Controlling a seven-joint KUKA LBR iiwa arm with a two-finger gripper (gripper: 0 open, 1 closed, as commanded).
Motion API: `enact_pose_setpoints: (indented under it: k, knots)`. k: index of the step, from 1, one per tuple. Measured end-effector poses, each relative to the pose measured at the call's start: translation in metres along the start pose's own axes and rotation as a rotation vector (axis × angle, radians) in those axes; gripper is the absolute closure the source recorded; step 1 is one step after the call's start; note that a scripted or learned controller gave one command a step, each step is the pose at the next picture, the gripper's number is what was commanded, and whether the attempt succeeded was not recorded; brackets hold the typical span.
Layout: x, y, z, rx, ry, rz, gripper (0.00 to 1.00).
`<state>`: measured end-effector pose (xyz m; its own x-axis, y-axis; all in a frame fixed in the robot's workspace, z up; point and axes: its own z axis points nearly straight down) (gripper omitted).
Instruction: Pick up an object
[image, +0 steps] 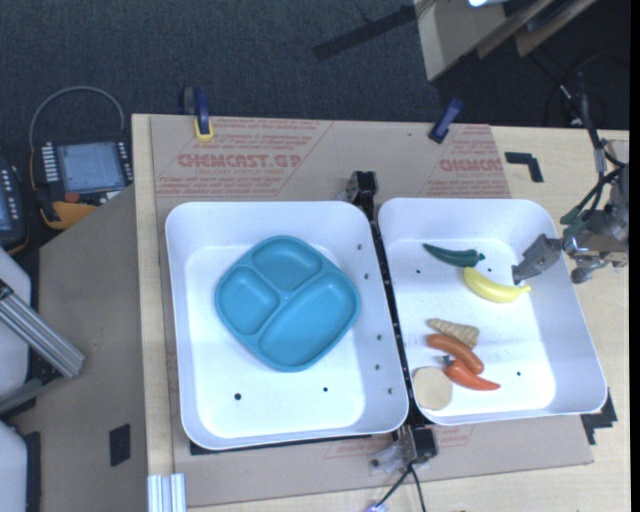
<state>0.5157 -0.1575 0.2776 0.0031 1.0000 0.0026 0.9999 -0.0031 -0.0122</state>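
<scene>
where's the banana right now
In the right bin, upper part: the banana lies just below the green pepper, with the gripper at its right end.

Robotics lab, by the looks: bench (300, 150) topped w/ printed brown board, clamps (203, 115) at its back edge, two white bins (185, 330) bolted side by side, control pendant (85, 165) off the bench's left corner, loose cables (400, 485) at front edge.

Only readable thing I can spot is the reddish print on the brown protective sheet (300, 150) covering the tabletop: "CHEMCAST GP" at the far left, behind the left bin, repeated at the far right, where it's partly cut off. Smaller lines are too blurry.
</scene>
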Motion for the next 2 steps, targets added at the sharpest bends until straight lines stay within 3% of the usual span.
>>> enact_pose_setpoints:
  k: [1, 2]
  knots:
    - [0.0, 0.002, -0.006, -0.012, -0.003, -0.003, 0.0]
    - [0.003, -0.001, 0.057, -0.006, 0.0, -0.002, 0.0]
